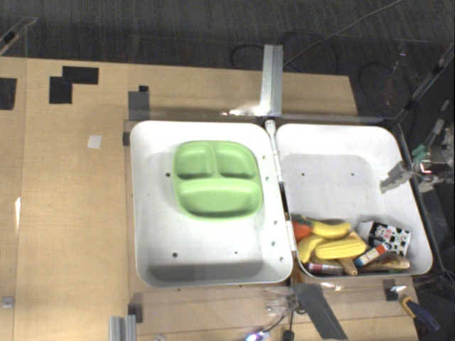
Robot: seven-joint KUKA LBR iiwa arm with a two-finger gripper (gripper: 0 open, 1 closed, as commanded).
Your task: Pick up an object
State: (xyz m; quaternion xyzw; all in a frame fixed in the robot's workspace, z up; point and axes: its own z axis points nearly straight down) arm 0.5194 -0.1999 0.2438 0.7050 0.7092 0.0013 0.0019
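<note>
The end effector [395, 178] is hanging at the right edge of the right bin [334, 155], over that bin's rim, and whether it is spread or pressed together I cannot tell. The objects are lying heaped along the right bin's near wall: two yellow bananas [331, 239] touching each other, an orange piece [301, 229] just beside them on the left, a black-and-white box [389, 236] to the right, and markers [362, 260] in front. A green divided plate [216, 178] is sitting in the left bin [153, 212] on the bench [64, 190].
</note>
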